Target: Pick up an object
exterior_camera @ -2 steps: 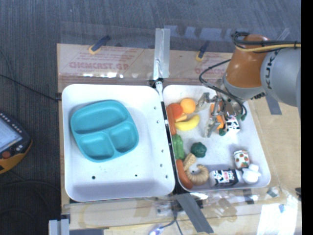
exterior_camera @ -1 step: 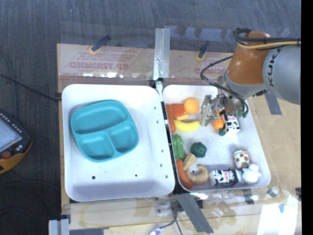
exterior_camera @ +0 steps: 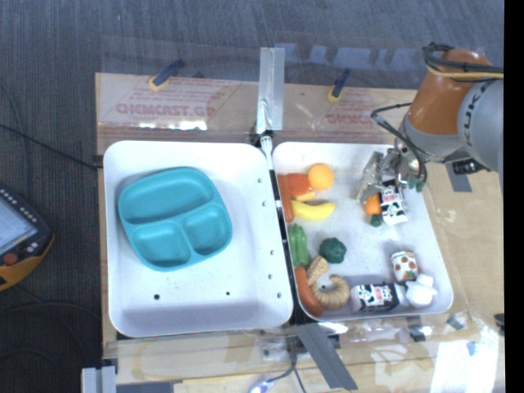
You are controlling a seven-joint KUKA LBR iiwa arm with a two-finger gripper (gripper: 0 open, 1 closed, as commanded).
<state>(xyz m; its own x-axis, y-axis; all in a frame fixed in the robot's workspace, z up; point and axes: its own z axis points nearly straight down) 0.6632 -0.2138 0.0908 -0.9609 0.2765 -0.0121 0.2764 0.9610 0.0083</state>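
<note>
While the arm reaches in over the far right corner of the right bin, the nearest things lie along that bin's near edge: a black-and-white cow-patterned carton lying on its side, a small white piece in the near right corner, a spotted cup just beyond it, and a tan croissant-shaped piece with an orange carrot against the left wall. Further in sit a dark green broccoli and a green pepper; beyond those a yellow banana, a red-orange piece and an orange ball crowd the far left corner. The gripper is low over the far right part of the bin, directly at a small cluster: an orange-and-green piece touching a second cow-patterned carton. Whether its fingers are spread or closed cannot be told; nothing is visibly clamped between them. Judgement: step in hand is the approach or closing on this cluster, task at an early-to-middle stage. To do it well, centre on one item only, since the two touch and a straddling close could push both aside; descend straight, close fully before lifting. The left bin carries a teal divided tray, well apart from the action.
</note>
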